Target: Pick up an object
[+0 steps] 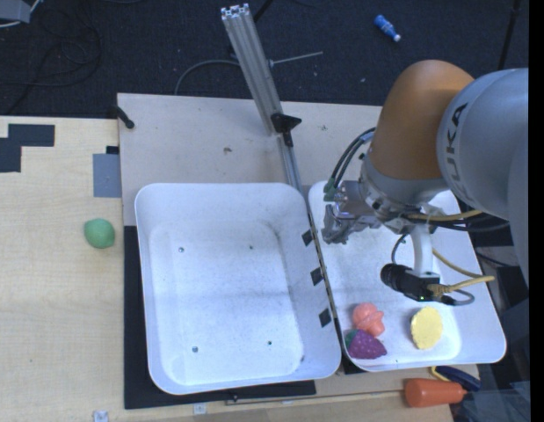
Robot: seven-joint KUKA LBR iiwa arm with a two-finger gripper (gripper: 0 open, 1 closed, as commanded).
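Observation:
In the right bin (pixel 479 341) lie an orange-pink toy (pixel 367 316), a purple grape bunch (pixel 366 345) just below it, and a yellow lemon-like piece (pixel 426 328) to their right. My gripper (pixel 336 227) hangs over the bin's upper left part, close to the divider between the bins, well above and apart from those three items. The bulky grey and orange wrist covers the bin's far end.
The left bin (pixel 157 236) stands beside the right one. A green ball (pixel 99 233) rests on the bench left of it. An orange carrot-like thing (pixel 434 392) lies below the right bin's front rim. A metal rail (pixel 258 69) slants down from the back.

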